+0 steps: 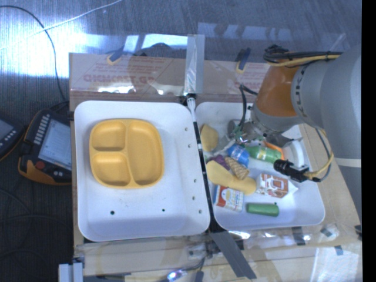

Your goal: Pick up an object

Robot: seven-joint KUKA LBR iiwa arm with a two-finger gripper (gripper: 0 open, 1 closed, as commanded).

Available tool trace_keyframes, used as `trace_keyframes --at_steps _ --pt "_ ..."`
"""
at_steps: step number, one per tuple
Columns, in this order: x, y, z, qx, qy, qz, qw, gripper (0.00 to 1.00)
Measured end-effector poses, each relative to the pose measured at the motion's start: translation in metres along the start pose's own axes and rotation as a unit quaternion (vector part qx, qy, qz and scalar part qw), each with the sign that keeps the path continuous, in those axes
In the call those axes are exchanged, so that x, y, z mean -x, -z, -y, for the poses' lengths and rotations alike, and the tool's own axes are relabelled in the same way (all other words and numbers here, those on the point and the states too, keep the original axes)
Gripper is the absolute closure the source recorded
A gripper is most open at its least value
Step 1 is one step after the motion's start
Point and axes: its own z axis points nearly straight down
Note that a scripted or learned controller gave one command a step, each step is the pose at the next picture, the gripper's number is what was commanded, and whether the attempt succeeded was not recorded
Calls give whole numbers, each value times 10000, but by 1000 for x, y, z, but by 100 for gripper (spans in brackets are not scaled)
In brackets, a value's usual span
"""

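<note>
You see a yellow divided plate (126, 153) in the white left bin (88, 216); right of that bin lie a green bar (262, 209), a red-and-white carton (274, 185) and a blue-capped bottle (238, 154), under the grey, orange-banded arm (305, 96)

Bright, slightly soft view; glare on the floor (70, 43) upper left.

Around the yellow tray (126, 152) I find open floor; right of it, crowded toys (245, 178) block me.
</note>
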Motion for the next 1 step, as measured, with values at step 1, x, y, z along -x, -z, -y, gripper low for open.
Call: trace_keyframes --at_steps 1 --pt "1 10 -2 30 -16 -2 10000 100"
